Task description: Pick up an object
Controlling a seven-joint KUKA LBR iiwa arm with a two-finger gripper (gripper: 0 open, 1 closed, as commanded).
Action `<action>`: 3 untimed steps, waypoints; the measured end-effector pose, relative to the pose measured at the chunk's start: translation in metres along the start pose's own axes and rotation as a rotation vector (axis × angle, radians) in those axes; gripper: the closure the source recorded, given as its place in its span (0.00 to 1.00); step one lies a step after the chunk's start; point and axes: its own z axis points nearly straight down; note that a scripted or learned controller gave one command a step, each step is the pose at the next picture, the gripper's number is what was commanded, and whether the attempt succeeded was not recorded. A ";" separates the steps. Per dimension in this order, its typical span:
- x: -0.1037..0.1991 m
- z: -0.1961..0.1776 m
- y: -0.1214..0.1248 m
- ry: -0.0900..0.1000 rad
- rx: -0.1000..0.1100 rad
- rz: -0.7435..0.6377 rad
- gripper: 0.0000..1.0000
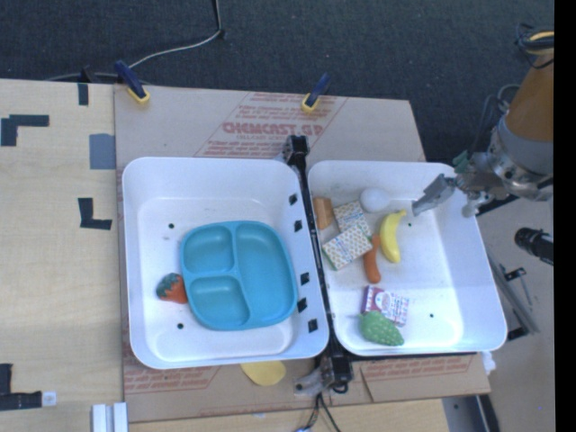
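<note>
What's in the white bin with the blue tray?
The left bin holds the blue divided tray, its compartments bare, and a small orange-and-green toy beside it. Anything beneath the tray is hidden.

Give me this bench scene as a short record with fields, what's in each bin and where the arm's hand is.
left bin: blue divided plastic tray; small orange and grey toy at the tray's left edge
right bin: yellow toy banana, white ball, patterned cardboard box, orange toy carrot, pink and white packet, green bumpy toy
hand: above right bin's upper right, beside the banana, nothing seen between its fingers
outside bins: flat yellow piece below left bin
</note>
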 end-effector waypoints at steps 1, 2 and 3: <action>0.046 0.125 0.009 0.001 0.002 -0.001 0.00; 0.068 0.156 -0.014 -0.004 -0.017 0.002 0.00; 0.066 0.143 -0.013 -0.008 -0.022 0.003 1.00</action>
